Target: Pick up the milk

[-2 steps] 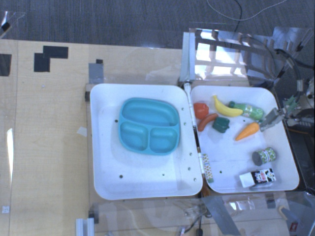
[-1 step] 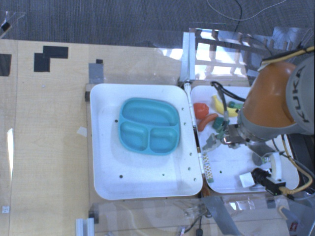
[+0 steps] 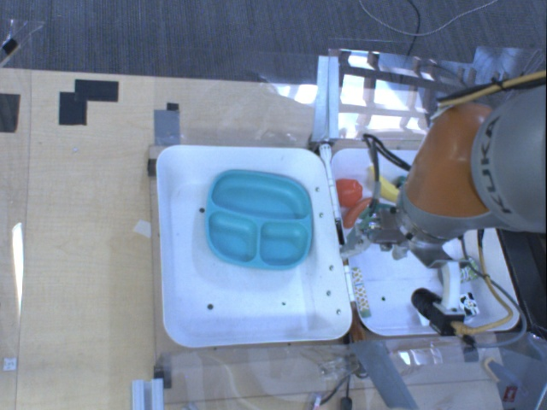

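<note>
Pale wood bench (image 3: 77,254); grey carpet (image 3: 171,24) beyond; gripper (image 3: 376,234) over right bin (image 3: 389,304)

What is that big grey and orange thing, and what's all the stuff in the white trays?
That is a robot arm. One camera above the bench looks down on it. The arm reaches in from the right, and its claw hangs over the right white bin. Next to the claw lie a red thing and a yellow thing, both partly hidden. The left bin holds a blue plate with three sections. The arm's job is grabbing things, but I cannot tell whether the claw holds anything right now.
</note>
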`<state>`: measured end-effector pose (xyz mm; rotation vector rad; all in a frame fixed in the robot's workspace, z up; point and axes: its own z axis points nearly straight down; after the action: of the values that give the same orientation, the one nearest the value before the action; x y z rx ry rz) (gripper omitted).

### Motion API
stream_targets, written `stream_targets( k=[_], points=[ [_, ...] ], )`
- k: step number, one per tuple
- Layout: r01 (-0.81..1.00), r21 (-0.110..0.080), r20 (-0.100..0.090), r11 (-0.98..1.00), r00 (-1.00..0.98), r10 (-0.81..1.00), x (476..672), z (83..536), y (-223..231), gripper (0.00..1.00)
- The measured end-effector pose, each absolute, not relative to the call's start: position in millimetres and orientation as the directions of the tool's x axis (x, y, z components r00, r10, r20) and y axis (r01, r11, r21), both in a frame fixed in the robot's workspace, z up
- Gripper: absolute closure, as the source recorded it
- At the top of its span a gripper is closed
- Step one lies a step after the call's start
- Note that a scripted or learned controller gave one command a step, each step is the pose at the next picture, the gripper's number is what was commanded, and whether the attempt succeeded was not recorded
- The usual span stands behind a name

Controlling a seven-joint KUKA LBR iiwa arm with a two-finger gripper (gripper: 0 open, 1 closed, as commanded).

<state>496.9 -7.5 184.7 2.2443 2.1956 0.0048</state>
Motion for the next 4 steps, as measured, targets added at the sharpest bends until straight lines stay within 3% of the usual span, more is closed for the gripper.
stream_targets(
  k=[1, 2, 3, 4],
  points=[
    [0.988, 0.003, 0.000, -0.152, 0.152, 0.988, 543.1, 185, -23, 0.00],
    [0.971, 0.007, 0.001, -0.239, 0.239, 0.971, 524.8, 291, 6, 0.00],
    [0.966, 0.001, 0.000, -0.259, 0.259, 0.966, 546.6, 184, -26, 0.00],
    [0.940, 0.011, 0.003, -0.342, 0.342, 0.940, 513.4, 89, -89, 0.00]
  ],
)
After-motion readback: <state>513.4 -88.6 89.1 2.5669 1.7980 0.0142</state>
